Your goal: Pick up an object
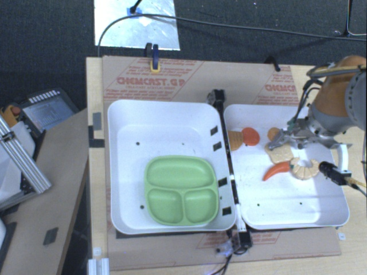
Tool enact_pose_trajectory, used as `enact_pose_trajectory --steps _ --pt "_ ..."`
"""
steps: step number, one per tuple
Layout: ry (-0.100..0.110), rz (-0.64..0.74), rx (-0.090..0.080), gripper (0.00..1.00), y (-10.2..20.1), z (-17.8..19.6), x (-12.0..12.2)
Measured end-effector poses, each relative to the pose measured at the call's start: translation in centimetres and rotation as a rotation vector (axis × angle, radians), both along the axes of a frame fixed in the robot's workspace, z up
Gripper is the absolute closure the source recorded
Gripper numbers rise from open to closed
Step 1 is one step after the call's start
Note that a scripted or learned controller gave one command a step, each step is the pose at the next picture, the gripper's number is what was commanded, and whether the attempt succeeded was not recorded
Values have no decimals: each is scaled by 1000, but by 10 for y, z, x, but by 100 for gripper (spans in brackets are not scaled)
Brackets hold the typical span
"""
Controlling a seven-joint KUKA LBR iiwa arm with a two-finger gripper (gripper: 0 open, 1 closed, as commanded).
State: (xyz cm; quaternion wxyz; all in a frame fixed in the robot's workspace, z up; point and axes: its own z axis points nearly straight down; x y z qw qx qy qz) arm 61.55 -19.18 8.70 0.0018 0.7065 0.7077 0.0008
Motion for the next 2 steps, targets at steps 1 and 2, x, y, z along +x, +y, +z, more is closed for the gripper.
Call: enact_pose_trajectory --steps 1,2 --pt "-13 1 -3 100 0 14 3" --pt "-4 2 -1 100 -9 75 9"
